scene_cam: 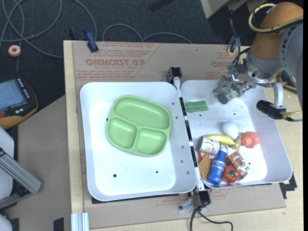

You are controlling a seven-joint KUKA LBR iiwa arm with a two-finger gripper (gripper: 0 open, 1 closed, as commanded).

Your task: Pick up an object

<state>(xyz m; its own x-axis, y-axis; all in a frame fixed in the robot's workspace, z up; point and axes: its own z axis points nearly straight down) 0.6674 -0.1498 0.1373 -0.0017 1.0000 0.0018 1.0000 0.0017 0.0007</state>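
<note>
Far left, off the bench: a dark handheld device (13, 97) w/ a blue screen on the floor, loose cables, and a small pink ring (15, 50). A blue clamp (89, 40) sits at the bench's upper-left corner on the printed cardboard sheet (144, 59).

L bin (96, 177): 1 green divided plate (138, 125) w/ 3 compartments, lying flat, roughly centre, slightly toward the upper right. Nothing on the plate.

R bin (269, 148): a flat green rectangular piece (196, 106) near the upper-left, close to the divider between the 2 bins. Lower down, a cluster of items packed in the near half: white egg-shaped object (231, 128), yellow banana (223, 139) just below it, a white-and-red can (210, 147) touching the banana, a blue bottle (217, 169) tilted beneath, a pinkish-red toy (249, 139) to the right, a red-and-white packet (237, 161) and a red tomato-like piece (231, 175) at the bottom.

Gripper (227, 94) hangs over the R bin's upper part, well apart from the cluster, above and right of the green piece. Arm w/ orange band (275, 28) comes in from upper right. Can't tell the gripper's state; no item seen in it.
</note>
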